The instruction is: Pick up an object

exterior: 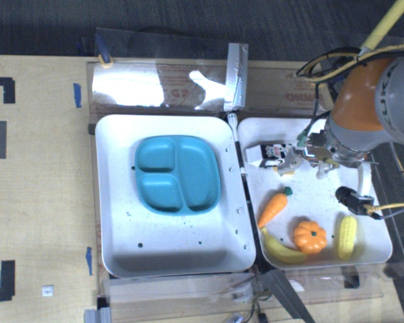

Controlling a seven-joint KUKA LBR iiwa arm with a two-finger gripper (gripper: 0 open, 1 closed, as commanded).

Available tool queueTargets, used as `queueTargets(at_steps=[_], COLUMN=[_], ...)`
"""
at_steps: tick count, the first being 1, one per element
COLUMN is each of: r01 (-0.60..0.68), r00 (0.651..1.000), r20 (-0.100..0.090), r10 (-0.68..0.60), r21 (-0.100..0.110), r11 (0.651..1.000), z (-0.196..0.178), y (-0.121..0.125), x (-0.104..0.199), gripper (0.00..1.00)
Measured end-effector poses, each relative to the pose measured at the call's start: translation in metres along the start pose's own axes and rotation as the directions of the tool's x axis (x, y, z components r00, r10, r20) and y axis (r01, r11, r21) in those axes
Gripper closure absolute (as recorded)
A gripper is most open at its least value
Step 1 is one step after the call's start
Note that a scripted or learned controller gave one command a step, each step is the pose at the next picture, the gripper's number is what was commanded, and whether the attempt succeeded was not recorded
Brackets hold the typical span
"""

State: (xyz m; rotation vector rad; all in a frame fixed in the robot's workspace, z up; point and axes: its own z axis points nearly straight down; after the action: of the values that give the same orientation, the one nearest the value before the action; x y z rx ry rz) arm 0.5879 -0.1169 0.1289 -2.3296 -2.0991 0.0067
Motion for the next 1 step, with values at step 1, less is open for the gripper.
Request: queueTargets(at_steps=[1], r01=[-0.066], r00=[0.998], r20=[-0.001], r10=[0.066], r21=[-0.014], r11=[0.998], z=[0.0101], y=[-0.0827], x=[0.0065], gripper=[0.00])
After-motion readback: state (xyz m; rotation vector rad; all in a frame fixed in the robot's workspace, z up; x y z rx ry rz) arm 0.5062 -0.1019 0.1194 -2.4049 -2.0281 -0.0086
